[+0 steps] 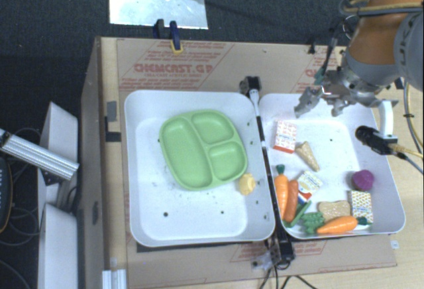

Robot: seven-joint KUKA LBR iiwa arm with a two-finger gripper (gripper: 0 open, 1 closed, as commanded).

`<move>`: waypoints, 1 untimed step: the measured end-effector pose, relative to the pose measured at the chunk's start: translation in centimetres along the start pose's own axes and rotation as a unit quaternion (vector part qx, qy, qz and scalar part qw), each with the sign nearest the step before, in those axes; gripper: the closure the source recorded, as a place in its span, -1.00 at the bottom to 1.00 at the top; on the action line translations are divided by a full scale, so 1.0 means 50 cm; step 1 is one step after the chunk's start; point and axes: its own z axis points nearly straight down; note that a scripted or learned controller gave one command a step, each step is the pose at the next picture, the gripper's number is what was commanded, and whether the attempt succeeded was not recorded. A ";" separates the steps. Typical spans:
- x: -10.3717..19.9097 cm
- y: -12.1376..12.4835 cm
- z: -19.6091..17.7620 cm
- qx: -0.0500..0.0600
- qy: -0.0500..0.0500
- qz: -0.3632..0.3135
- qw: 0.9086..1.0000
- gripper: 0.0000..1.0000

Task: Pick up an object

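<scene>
Left bin [142, 168]: green tray [202, 148], yellow piece [246, 183]. Right bin [391, 198]: toy food, likely light, stiff, smooth. Candidate: cone [307, 154], mid-bin, apart from neighbours; grip across its wide end. Gripper [321, 103]: above the far rim, fingers spread, nothing between them.

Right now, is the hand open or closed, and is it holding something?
Hand: open, holding nothing; it is above the back edge of the right bin.

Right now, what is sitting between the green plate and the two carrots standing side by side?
In the camera view, a small yellow toy lies by the green plate, then the bins' rims run before the carrots.
</scene>
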 end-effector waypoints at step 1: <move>-0.125 -0.067 0.270 0.000 -0.001 0.001 1.000 -1.00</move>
